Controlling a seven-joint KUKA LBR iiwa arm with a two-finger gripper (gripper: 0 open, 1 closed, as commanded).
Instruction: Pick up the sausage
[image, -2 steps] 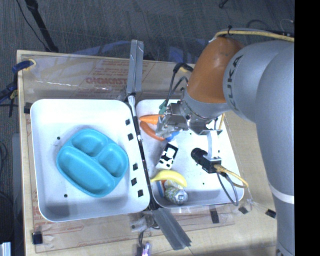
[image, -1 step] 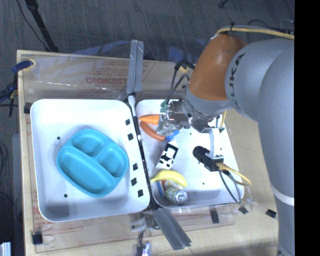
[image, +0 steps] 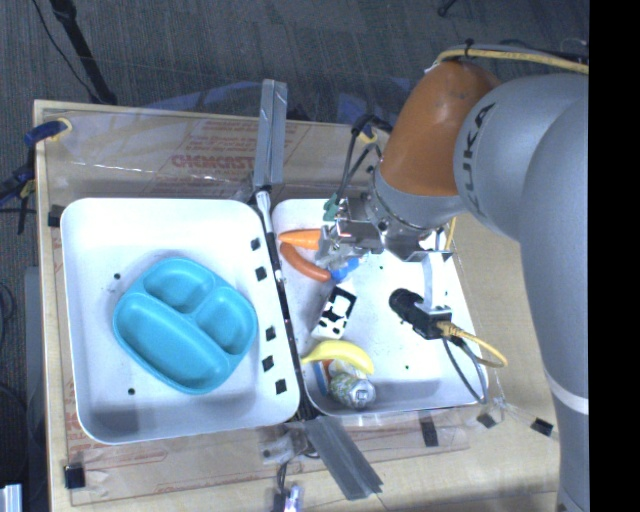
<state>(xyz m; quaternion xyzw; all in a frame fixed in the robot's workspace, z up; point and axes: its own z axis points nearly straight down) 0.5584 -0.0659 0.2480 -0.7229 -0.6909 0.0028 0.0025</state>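
The left bin (image: 92, 405) holds one thing, a blue divided plate (image: 185, 322) with three compartments, lying about the middle of it. The right bin (image: 458, 385) is the busy one. At its ten o'clock corner, close against the wall shared with the other bin, lies the sausage (image: 306, 265), curved and orange-red. A paler orange piece (image: 297, 240) sits just beside it toward twelve, and the two may be touching. The gripper (image: 338, 232) hangs at three o'clock from the sausage, very near it. I cannot tell whether it is released or clenched. A small blue object (image: 341, 271) sits under it. A black-and-white patterned card (image: 337, 312) lies toward the middle, with a banana (image: 337, 353) and a shiny can (image: 351, 389) at seven o'clock.
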